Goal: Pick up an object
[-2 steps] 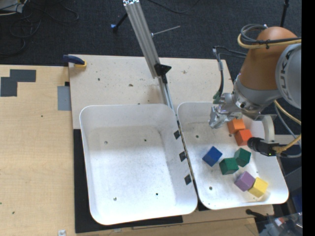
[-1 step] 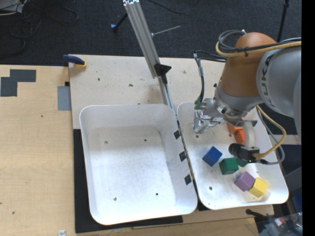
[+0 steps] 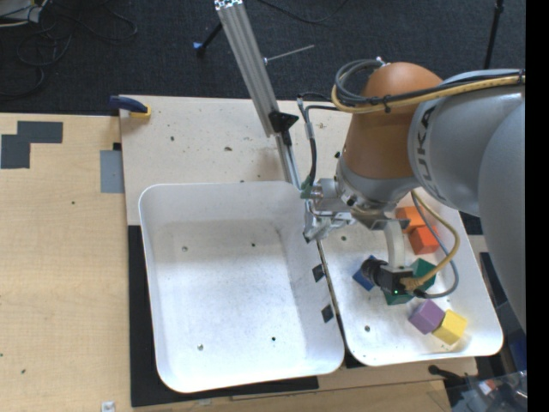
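My gripper [image 3: 320,220] hangs under the orange wrist band, low over the left edge of the right bin [image 3: 371,356], close to the rim shared with the left bin [image 3: 163,256]. Nothing shows between its tips. Several small blocks lie in the right bin to the gripper's right. An orange block [image 3: 420,232] is partly behind the arm. A blue block [image 3: 364,277] and a green one [image 3: 401,296] lie nearer the middle. Toward the front right corner sit a purple block [image 3: 426,316] and a yellow block [image 3: 453,327].
A slanted aluminium post [image 3: 253,67] rises behind the bins, just left of the arm. A blue and yellow clamp [image 3: 129,106] sits at the bench's back left corner. Two small black tabs [image 3: 323,292] mark the rim between the bins.
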### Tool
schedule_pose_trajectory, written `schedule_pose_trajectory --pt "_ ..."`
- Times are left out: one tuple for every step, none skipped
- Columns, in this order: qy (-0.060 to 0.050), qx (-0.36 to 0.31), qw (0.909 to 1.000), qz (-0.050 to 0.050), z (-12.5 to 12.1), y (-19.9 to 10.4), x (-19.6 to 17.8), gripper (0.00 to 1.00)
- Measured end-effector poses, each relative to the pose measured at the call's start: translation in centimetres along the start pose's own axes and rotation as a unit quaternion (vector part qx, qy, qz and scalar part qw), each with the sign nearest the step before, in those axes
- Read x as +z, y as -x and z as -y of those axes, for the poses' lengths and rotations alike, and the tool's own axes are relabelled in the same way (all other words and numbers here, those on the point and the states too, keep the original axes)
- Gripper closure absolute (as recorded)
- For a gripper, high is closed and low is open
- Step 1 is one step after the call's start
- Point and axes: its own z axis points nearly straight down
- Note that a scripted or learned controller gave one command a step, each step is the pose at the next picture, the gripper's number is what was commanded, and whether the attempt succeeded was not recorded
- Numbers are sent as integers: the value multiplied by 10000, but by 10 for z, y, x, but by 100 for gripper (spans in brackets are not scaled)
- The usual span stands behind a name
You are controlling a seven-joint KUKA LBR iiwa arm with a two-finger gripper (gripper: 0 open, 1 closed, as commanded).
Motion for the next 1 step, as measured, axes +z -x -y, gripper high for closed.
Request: schedule_pose_trajectory --pt "-7 3 10000 3 19 -55 3 100"
